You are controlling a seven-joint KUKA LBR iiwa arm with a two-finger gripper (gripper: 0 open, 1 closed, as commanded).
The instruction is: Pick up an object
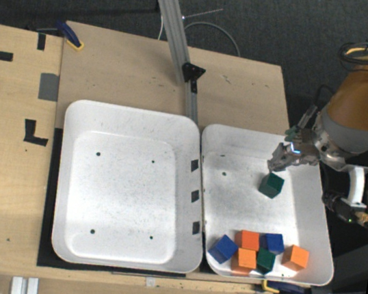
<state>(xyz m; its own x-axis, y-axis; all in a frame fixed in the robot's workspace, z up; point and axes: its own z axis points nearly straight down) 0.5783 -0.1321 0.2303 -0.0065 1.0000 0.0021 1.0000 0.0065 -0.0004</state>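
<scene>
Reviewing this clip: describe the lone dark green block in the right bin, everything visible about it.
The dark green block is a small cube of matte, solid colour, appearing tilted with one corner pointing down. It sits in the upper part of the right bin, apart from the cluster of blue, orange and green blocks along the bin's near edge. The gripper is directly above it and looks very close to its top, but whether the two touch, or whether the block is lifted off the bin floor, cannot be told.

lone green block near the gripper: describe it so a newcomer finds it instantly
Look in the right bin, upper half. The dark green block sits alone just below the gripper. The other blocks, orange, blue and one green, are clustered at the bin's bottom edge.
</scene>
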